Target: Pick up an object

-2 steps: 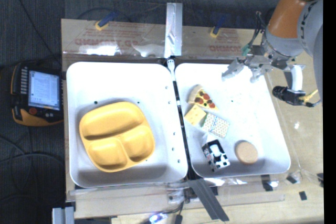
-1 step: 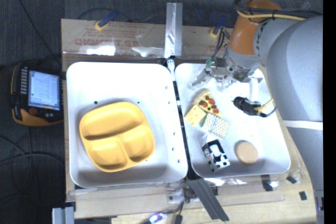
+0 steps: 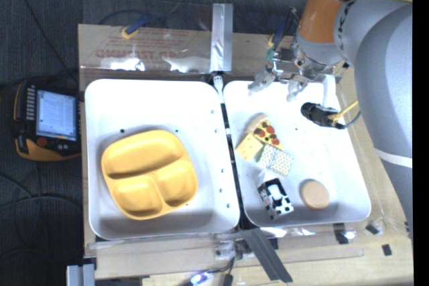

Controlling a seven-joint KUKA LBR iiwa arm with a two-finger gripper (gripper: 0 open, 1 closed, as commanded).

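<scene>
Camera view from above: we see the claw (image 3: 276, 86) at the far edge of the right bin (image 3: 348, 164), its two fingers spread apart with nothing between them. Below it in that bin lie a yellow slice with red spots (image 3: 263, 131), a pale block (image 3: 249, 147) touching it, and a dotted packet (image 3: 276, 159) just beside them. Nearer the front edge we see a black-and-white piece (image 3: 275, 198) and, beside it, a tan disc (image 3: 314, 194). The left bin (image 3: 100, 97) holds a yellow tray (image 3: 149, 173). A handheld screen (image 3: 48, 119) sits left of the desk (image 3: 107, 43).
</scene>
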